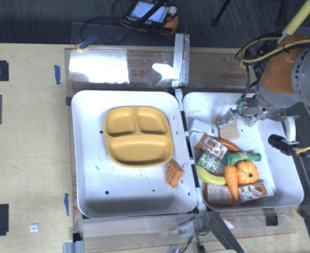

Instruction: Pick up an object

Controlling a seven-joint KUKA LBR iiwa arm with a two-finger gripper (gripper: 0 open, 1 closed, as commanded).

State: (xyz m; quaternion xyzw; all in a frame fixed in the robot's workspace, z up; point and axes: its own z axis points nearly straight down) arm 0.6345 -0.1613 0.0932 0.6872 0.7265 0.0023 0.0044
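Two bins (pixel 86 141) below, and the gripper (pixel 238 113) hovers in the right one, its grip impossible to read. Just beside it a cracker (pixel 228 129); nearer the camera, the pumpkin (pixel 246 172).

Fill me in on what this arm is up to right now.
The KUKA arm reaches in from the right over the right bin, its pincer low at the bin's far end beside a small tan piece. Nothing is visibly held. Toy food lies heaped nearer the camera: a banana, a carrot, an orange pumpkin and snack packets. The left bin holds a yellow divided tray and an orange-brown piece.
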